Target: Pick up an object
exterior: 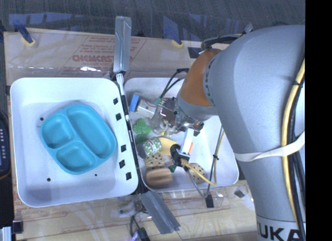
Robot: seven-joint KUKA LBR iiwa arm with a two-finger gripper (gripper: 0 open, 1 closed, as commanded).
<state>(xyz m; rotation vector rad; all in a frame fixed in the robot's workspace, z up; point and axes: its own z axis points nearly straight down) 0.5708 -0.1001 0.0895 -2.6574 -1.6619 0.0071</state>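
Nearest, against the near wall of the right bin (148,85): a brown rounded block (158,177) on its side. Just behind it, a tan dotted cube (152,162), with a second dotted cube (196,171) off to its right. Next back, a green speckled ball (152,146) touching a pale yellow piece (167,143), and to their right a white and orange marker (188,143), long axis running near to far with a slight tilt. Further back, a green ribbed piece (141,127).

Then the gripper (165,118), low over the clutter under the grey arm (259,105); cannot tell how wide it stands, and nothing seen held. Likeliest target, at a guess: the green ribbed piece, just beside the gripper on its left, or the yellow piece just nearer. Short move either way.

Farthest in this bin, a small blue piece (135,101). Well apart, in the left bin (31,183): a blue divided plate (78,137).
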